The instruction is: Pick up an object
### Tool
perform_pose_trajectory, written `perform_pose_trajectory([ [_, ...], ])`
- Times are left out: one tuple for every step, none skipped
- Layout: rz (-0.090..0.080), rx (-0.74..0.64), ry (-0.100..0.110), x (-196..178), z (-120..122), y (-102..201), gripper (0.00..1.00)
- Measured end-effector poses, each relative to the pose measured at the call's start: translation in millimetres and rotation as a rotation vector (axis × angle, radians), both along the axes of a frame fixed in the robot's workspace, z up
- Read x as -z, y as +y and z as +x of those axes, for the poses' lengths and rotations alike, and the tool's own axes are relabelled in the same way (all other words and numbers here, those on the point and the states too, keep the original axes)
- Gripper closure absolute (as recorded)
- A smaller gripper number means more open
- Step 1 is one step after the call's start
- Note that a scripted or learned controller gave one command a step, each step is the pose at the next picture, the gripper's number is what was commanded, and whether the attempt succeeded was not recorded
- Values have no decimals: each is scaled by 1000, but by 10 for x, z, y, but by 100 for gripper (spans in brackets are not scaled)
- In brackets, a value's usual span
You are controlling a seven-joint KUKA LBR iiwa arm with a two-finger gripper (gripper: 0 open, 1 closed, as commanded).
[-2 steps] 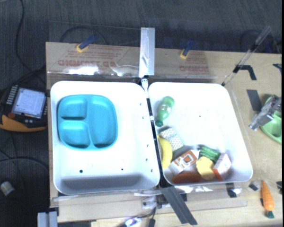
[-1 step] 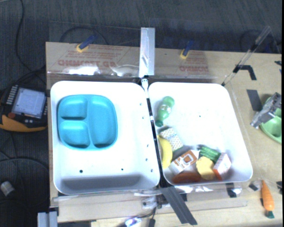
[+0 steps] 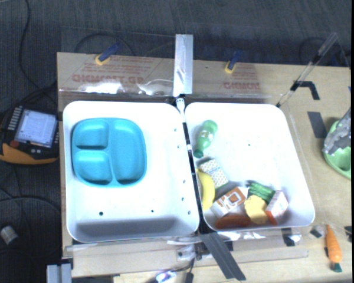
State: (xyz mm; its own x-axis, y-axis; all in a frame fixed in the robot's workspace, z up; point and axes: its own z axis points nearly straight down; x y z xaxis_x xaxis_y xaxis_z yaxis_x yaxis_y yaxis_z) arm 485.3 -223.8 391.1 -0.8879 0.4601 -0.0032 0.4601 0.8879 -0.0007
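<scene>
Objects for picking crowd the near corner of the right bin (image 3: 283, 134), at about five o'clock from the middle of the bench. Closest to the front wall lie a small red-and-white carton (image 3: 277, 206), a yellow block (image 3: 255, 208) and an orange-and-white box (image 3: 230, 202), all touching or overlapping one another. They look like light toy food items, stiff enough to pinch, though packed too tightly for fingers to slip in easily. A green piece (image 3: 261, 190) sits just behind them.

At the bin's left wall, a banana (image 3: 206, 188) lies lengthwise beside a checkered packet (image 3: 215, 173). The banana would probably be smooth and curved, best taken across its narrow middle. Farther back, near eleven o'clock within that bin, a green bottle (image 3: 205, 134) lies on its side, well apart from the rest. Rounded and likely slippery, it may roll, yet I judge it the easiest target, gripped across the body.

Over in the left bin (image 3: 159, 199), a blue divided tray (image 3: 109, 151) rests flat, broad and awkward to pinch.

At three o'clock, by the view's right edge, the gripper (image 3: 341, 135) hangs outside both bins, holding nothing that I can make out; its opening cannot be judged.
</scene>
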Motion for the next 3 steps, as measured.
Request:
perform_pose_trajectory([
  [0,-2,-3,-95,20,7,100],
  [0,-162,1,192,0,2,100],
  [-1,-163,-2,97,18,5,100],
])
